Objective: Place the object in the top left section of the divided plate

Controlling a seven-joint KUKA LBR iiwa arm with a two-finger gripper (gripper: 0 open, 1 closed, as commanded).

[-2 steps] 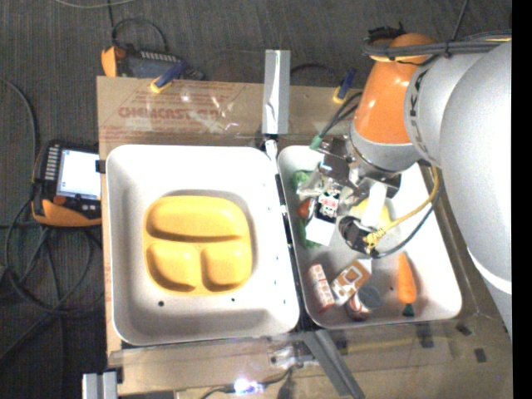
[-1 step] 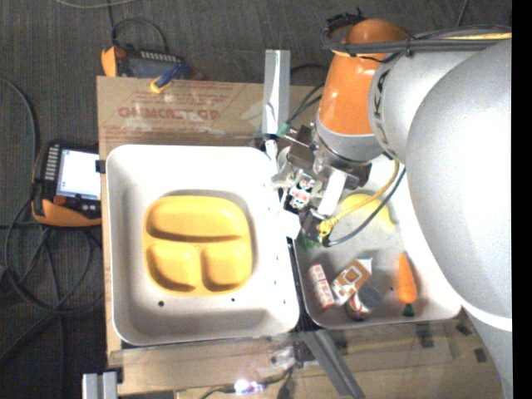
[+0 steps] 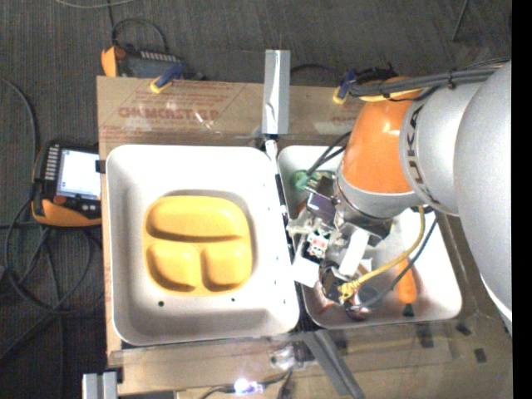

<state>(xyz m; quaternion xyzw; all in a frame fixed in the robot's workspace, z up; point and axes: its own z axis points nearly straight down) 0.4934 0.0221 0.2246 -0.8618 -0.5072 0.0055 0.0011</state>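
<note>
The yellow divided plate (image 3: 199, 242) lies in the left white bin (image 3: 125, 306), with one wide section at the top and two smaller ones below. All its sections look bare. My gripper (image 3: 319, 246) hangs low over the left part of the right bin (image 3: 445, 302), close to the wall between the bins, under the orange-banded wrist. An orange carrot-like object (image 3: 407, 288) lies at the right bin's front, right of the gripper. A small green thing (image 3: 308, 178) peeks out at the right bin's back left. The arm hides most of the right bin's floor.
A cardboard sheet (image 3: 183, 110) lies behind the bins with clamps on its far edge. A handheld pendant (image 3: 71, 181) sits left of the bench. A grey upright post (image 3: 276, 90) stands behind the gap between the bins.
</note>
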